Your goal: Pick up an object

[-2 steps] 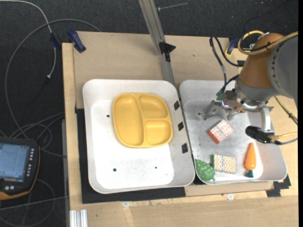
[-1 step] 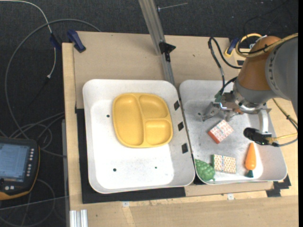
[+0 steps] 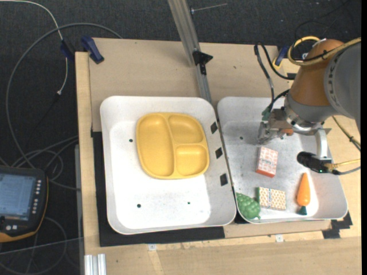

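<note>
Closest to the lens: grey arm (image 3: pixel 344 79) with its orange band (image 3: pixel 309 85), reaching in from the right over the right bin (image 3: pixel 241 116). At its end, jaws pointed down above the far half of that bin, over bare white floor. How wide apart, cannot tell from this angle; nothing visibly held between them.

Just in front of the jaws, near but apart: small pink-and-white carton (image 3: pixel 267 161), lying flat, roughly mid-bin. Further toward the front rim: patterned box (image 3: pixel 271 197), also flat, with a green leafy toy (image 3: pixel 248 206) just beside it on the left, tucked into the front-left corner. To the right of the patterned box and apart from it: orange carrot (image 3: pixel 303 190), lying front to back, green end toward the front rim.

Across the divide, left bin (image 3: pixel 166 205), carrying a yellow divided plate (image 3: pixel 172 144) with three compartments, set toward the far half. Both bins side by side on a wooden surface (image 3: pixel 143 62). Slanting metal post (image 3: pixel 182 16) rising from between the bins at the back. Blue clamp (image 3: pixel 92 49) at the far-left corner of the surface. Off the surface at lower left, on dark carpet: handheld screen unit (image 3: pixel 20 196).
</note>
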Robot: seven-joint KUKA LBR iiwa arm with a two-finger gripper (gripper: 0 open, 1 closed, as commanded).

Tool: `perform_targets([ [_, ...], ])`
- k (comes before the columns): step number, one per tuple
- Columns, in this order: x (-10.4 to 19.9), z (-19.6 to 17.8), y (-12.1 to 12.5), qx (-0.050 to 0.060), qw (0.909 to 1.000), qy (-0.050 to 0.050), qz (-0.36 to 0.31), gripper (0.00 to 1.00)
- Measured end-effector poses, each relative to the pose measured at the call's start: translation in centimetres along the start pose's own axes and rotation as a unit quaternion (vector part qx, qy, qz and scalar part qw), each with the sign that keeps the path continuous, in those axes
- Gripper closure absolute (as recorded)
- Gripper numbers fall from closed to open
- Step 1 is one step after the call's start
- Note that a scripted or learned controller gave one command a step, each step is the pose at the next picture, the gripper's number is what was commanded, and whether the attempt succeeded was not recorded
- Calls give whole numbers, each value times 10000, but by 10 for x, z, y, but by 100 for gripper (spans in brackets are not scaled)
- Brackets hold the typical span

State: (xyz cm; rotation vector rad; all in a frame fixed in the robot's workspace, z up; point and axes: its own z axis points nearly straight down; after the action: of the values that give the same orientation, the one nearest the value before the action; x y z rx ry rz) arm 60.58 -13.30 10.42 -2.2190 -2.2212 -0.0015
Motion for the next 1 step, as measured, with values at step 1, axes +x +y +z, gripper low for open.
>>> perform_targets([
  [1, 9, -51, 7, -35, 10000, -13, -8, 100],
])
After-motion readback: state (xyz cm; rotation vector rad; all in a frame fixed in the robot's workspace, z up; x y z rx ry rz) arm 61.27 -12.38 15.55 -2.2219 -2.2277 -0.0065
